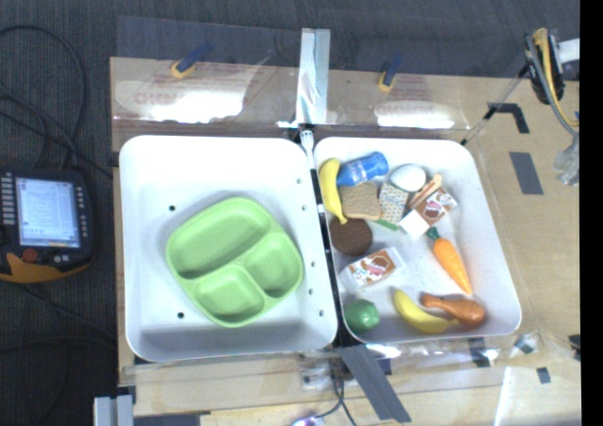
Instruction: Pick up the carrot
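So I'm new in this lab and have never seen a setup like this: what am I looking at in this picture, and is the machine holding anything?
One camera fixed above a bench looks down at a slant on two shallow white bins side by side. The left bin holds a green divided plate. The right bin holds toy food: the carrot that the robot should pick up, two bananas, a blue bottle, a white egg, a brown cookie, a green round piece, a drumstick and small boxes. The carrot lies free in the bin, so nothing has picked it up yet. The screened device at far left looks like a control pad.
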Action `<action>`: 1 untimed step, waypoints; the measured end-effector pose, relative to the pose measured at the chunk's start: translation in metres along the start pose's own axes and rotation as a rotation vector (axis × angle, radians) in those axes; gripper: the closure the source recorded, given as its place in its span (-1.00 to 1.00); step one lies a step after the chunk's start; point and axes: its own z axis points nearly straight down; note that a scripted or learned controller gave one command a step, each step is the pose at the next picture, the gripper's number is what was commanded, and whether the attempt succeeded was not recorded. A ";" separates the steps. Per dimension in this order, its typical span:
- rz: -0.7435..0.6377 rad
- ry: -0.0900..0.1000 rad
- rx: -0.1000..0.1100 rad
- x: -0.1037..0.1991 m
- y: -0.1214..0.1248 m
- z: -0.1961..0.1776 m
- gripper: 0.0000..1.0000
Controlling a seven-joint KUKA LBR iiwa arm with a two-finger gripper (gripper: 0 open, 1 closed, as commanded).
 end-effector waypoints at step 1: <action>0.004 0.010 0.001 -0.036 0.009 -0.073 1.00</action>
